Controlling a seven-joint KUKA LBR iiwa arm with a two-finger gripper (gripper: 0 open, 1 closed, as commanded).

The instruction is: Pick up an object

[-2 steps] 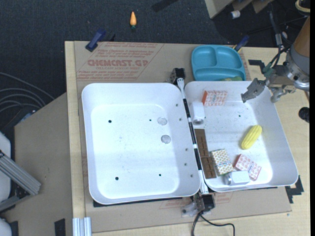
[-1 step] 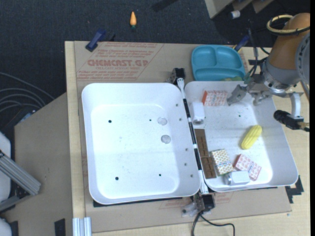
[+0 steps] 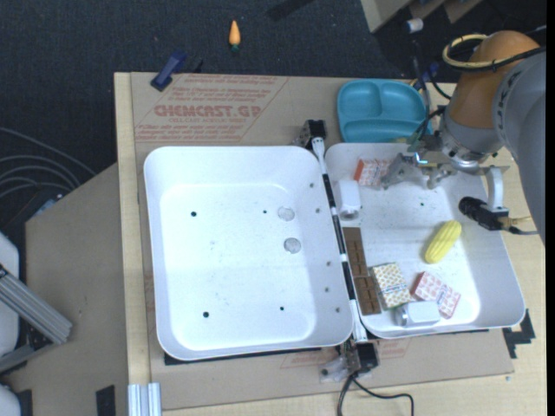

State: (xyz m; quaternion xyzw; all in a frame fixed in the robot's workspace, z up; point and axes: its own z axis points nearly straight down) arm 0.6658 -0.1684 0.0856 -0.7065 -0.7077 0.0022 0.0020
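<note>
Objects for picking all lay in the right bin (image 3: pixel 512 297), and from my remote seat I read this as the approach step, with nothing lifted yet. The gripper (image 3: pixel 414 165) hung low over the far end of that bin, and I could not tell whether its jaws were apart or together; the metalwork there was too small and cluttered to read. Nearest the jaws, just to their left, sat a small patterned packet (image 3: pixel 371 172). The yellow corn-like toy (image 3: pixel 442 241) lay further toward the near side, well apart from them, and the checked packet (image 3: pixel 389 283), red patterned packet (image 3: pixel 436 292) and white block (image 3: pixel 420 315) were at the near end, farthest off. My judgement was that the next move called for centring over the closest packet, descending, then closing squarely on it.
</note>
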